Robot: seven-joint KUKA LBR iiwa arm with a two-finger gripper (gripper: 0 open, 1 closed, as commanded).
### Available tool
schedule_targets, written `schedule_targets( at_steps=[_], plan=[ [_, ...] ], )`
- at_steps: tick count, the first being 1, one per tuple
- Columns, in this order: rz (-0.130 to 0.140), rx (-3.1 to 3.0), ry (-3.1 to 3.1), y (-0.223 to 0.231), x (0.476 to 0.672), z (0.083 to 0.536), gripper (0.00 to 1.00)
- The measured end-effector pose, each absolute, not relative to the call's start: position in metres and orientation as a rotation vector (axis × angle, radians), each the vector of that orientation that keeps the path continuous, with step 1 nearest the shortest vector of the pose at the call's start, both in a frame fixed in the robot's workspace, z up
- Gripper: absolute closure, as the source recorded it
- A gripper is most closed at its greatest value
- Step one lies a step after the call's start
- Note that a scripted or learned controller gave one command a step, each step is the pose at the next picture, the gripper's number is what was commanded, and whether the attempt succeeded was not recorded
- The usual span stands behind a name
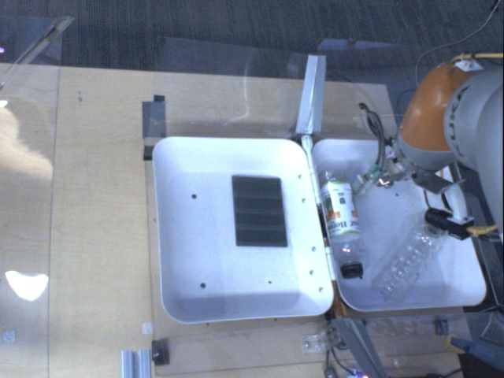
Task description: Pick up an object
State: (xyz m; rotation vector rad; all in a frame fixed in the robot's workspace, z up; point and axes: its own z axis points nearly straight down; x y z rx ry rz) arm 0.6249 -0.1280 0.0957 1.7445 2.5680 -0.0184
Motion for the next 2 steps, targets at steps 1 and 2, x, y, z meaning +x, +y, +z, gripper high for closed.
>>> schedule_targets(
  at_steps=[1,2],
  plan=[
    [-0.045,1.653,2.632,-0.127,0.652,0.094,0.00],
    [0.005,1.829,2.543,-0.179,0.633,0.196,0.00]
  ],
)
